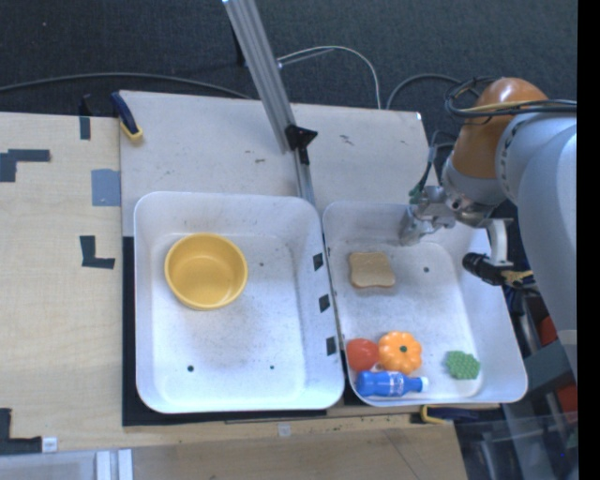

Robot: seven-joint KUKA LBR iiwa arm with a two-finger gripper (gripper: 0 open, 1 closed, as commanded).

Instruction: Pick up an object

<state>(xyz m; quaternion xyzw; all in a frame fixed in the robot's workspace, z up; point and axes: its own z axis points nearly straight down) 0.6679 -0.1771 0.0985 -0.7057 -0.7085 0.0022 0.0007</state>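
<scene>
Five small things lie in the right bin: a slice of toast near its middle, and along the near edge a red tomato, an orange pumpkin, a blue bottle lying on its side, and a green piece towards the right corner. The tomato and pumpkin touch; the bottle lies just in front of them. The gripper hangs over the far part of this bin, beyond and to the right of the toast, holding nothing; whether it is wide or narrow I cannot tell. The left bin holds a yellow bowl, upright. Both bins rest on a pale board beside a wooden bench marked with dark tape. A metal pole slants across the board. Cables trail over dark carpet behind. No writing is legible
</scene>
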